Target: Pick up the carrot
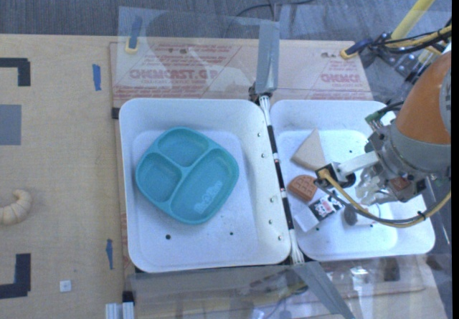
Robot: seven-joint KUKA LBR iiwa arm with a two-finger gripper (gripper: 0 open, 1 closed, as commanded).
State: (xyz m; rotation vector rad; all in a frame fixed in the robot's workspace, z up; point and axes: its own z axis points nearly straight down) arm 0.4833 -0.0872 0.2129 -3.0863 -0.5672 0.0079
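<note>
– Okay, quick one: where's the carrot?

– Best guess, the small orange-red patch point(399, 183) low in the right bin point(412, 244), tucked under the arm's wrist. Mostly covered, so I'm calling it the carrot as a judgement, not as a clear sighting.

– And the gripper?

– The gripper point(371, 192) hangs low over the middle of that same bin, with the arm point(430, 106) coming in from the right. Can't tell whether the claw is wide or narrow; cables and the wrist clutter it. Nothing visibly held.

– Which way does the carrot lie from the claw?

– Just beside it, on the arm's side, toward the view's right and a touch higher in frame. So the claw looks to sit past the target, more over the bin's centre than over the orange patch.

– Long axis?

– Can't tell, too little of it shows. That's the catch: the closing direction should cross the long axis, and here it's hidden.

– Anything in the way?

– A black-and-white packet point(326, 206) and a brown waffle piece point(303, 187) lie to the claw's left, with a tan wedge point(310, 151) above them. All are on the far side from the carrot, so they're a risk only if the claw drops where it is now.

– Other bin?

– The left bin point(143, 249) has a teal plate point(188, 175); not relevant. There's a croissant point(14, 206) out on the bench, well apart.

– Progress?

– Not picked yet. Next move likely needs a shift back toward the arm before descending.
</note>
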